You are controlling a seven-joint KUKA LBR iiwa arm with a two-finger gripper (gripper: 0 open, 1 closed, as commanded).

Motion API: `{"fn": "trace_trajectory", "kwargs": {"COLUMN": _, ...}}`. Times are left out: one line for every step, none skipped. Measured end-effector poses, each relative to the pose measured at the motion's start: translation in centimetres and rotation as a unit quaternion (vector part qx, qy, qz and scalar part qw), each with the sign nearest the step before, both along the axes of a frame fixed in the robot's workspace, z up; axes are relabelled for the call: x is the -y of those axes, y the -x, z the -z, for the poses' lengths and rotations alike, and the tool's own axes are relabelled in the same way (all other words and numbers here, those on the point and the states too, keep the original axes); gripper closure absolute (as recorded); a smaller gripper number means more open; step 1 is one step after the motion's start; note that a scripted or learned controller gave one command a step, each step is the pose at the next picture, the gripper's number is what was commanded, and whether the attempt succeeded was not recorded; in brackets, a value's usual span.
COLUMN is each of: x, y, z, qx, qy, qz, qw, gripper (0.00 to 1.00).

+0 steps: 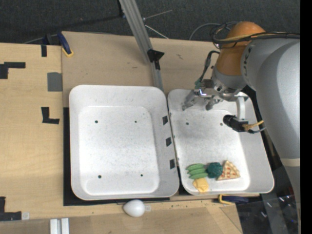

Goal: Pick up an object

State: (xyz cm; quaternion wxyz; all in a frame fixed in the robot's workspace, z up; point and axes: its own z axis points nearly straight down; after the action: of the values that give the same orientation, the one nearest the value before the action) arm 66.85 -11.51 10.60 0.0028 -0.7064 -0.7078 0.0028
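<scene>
Several small toy foods lie close together at the near end of the right bin [253, 150]: a green pea pod [196, 169], a dark green broccoli [213, 169], a pizza slice [228, 171] and a yellow piece [200, 184]. My gripper [199, 103] hangs over the far end of the same bin, well away from the toys. It is open, its two fingers spread apart with nothing between them.
The left bin [117, 140] lies beside the right one, their rims touching. A white egg-shaped object [134, 208] rests on the bench just in front of the left bin. A slanted metal pole [139, 28] rises behind the bins. The arm's bulk covers the right side.
</scene>
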Motion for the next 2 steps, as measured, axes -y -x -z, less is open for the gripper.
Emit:
{"fn": "trace_trajectory", "kwargs": {"x": 0.0, "y": -0.2, "z": -1.5, "qx": 0.003, "qy": 0.0003, "qz": -0.001, "qw": 1.0000, "gripper": 1.00}}
{"fn": "trace_trajectory", "kwargs": {"x": -0.1, "y": 0.2, "z": -7.7, "qx": 0.007, "qy": 0.0003, "qz": 0.001, "qw": 1.0000, "gripper": 1.00}}
